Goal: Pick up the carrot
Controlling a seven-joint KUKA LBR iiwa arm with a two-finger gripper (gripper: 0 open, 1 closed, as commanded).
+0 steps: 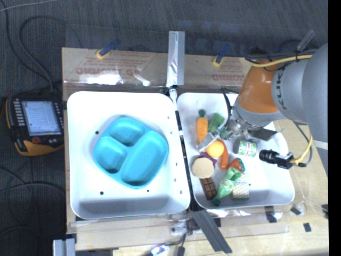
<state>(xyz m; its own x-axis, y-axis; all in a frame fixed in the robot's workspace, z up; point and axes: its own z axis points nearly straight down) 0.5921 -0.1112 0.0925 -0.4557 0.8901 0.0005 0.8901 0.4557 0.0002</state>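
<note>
The carrot (pixel 202 128) is orange with a small green top. It lies upright along the left side of the right bin (pixel 277 188), close to the divider. My gripper (pixel 222 135) hangs low over the middle of that bin, just right of the carrot and above a pile of toy food. Nothing shows the carrot in its grasp; the carrot rests on the bin floor.
Around the gripper lie a green leafy piece (pixel 216 122), a yellow fruit (pixel 214 149), an orange-red piece (pixel 224 158), a round biscuit on purple (pixel 202 167), a chocolate bar (pixel 208 187), a green bottle (pixel 226 186) and a small can (pixel 246 148). The left bin holds a blue divided plate (pixel 131 150).
</note>
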